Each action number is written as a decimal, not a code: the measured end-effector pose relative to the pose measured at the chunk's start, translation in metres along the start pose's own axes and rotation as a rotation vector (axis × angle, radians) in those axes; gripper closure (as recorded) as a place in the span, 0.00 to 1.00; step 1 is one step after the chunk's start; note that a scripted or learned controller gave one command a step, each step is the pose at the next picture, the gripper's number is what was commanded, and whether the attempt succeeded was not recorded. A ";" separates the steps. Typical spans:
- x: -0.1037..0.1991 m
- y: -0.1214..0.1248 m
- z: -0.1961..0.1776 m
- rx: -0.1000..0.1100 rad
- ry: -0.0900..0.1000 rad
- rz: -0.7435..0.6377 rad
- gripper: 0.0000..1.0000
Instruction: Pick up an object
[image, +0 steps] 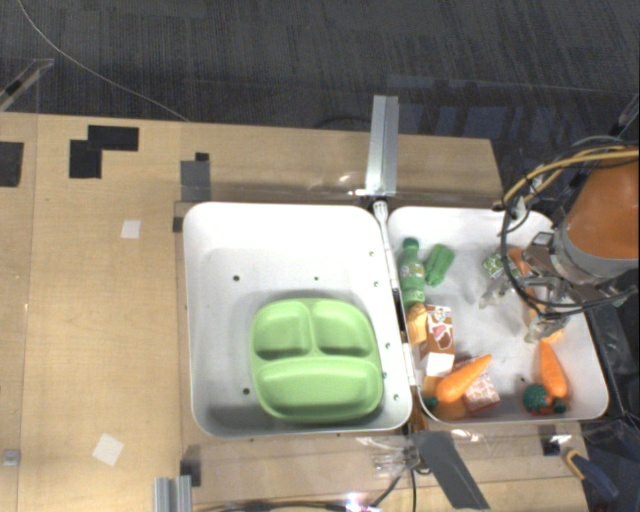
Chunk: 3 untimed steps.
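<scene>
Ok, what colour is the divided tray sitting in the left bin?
Light green, plain with no pattern: the divided tray shows clearly in the camera view.

A single camera was fixed above the bench, looking down at a slant from some distance. It took in both white bins whole, the left bin near the centre and the right bin toward the right side. Dark carpet filled the top. The arm entered from the right edge.
</scene>
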<state>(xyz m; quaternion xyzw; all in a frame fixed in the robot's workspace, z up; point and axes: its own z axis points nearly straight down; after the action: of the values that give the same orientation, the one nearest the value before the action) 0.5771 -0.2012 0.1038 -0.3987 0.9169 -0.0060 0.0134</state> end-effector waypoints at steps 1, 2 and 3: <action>0.030 0.027 0.013 -0.008 0.008 -0.008 0.00; 0.024 0.025 -0.002 0.003 -0.001 -0.016 1.00; 0.017 0.013 -0.050 -0.016 0.010 -0.318 1.00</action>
<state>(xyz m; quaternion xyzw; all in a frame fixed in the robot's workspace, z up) 0.5542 -0.2050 0.1536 -0.5388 0.8424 -0.0028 0.0044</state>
